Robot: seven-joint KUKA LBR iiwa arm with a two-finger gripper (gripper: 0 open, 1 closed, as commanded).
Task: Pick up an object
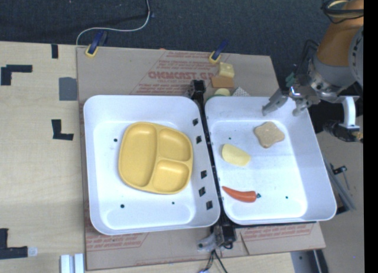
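Observation:
The right bin (307, 165) holds a tan, bread-like piece (269, 134), a pale yellow lump (235, 155) and a red chili pepper (240, 194). My gripper (287, 103) hovers over the bin's far right corner, up and to the right of the tan piece, with its two grey fingers (273, 103) spread apart and nothing between them. The arm comes in from the upper right.
A yellow divided plate (155, 157) lies in the left bin (100, 148). Small yellow and brown blocks (224, 76) sit on the cardboard behind the bins, by two clamps. A cable runs across the dark background at the top.

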